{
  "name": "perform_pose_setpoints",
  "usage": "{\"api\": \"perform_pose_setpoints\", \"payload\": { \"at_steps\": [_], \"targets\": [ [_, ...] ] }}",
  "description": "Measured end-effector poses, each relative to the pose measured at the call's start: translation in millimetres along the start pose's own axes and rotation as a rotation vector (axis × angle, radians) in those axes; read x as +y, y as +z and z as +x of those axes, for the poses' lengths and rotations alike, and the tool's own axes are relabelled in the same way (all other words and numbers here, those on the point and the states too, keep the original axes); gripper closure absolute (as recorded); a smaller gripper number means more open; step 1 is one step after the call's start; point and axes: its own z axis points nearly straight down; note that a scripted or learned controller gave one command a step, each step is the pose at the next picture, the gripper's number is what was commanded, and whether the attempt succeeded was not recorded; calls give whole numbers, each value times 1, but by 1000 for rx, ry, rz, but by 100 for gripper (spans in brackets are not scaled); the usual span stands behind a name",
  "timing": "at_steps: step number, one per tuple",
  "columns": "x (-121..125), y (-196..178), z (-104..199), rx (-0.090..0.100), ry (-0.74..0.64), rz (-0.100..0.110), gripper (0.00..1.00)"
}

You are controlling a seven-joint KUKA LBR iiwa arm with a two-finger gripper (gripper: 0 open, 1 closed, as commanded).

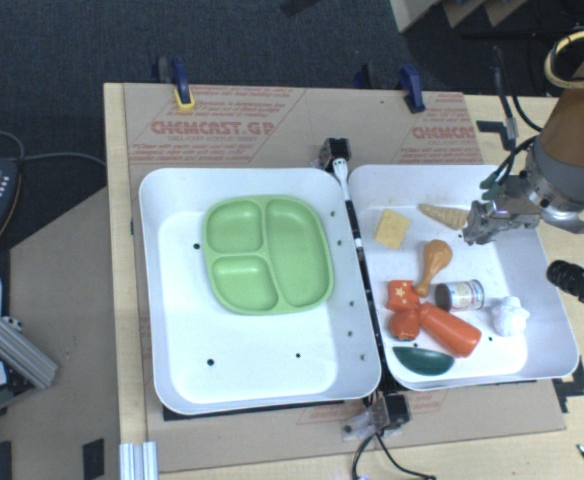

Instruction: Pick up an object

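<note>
We see the gripper (480, 224) over the right bin (547, 353); we cannot tell its state. Ice-cream cone (442, 214) lies just left of it, nearest candidate. We should centre over the cone's body, descend straight, and keep clear of the cheese wedge (393, 229) farther left.

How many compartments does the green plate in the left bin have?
3. The green plate has one small compartment at its upper left, a second small one at its lower left, and one long compartment down its right side. None looks hidden.
</note>
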Motion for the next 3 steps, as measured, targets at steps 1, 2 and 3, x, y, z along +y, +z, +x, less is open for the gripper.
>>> {"api": "perform_pose_setpoints", "payload": {
  "at_steps": [1, 2, 3],
  "targets": [
    [20, -3, 61, -2, -1, -4, 100],
    [33, 4, 121, -2, 0, -4, 100],
    [38, -11, 175, -2, 0, -5, 100]
  ]
}}
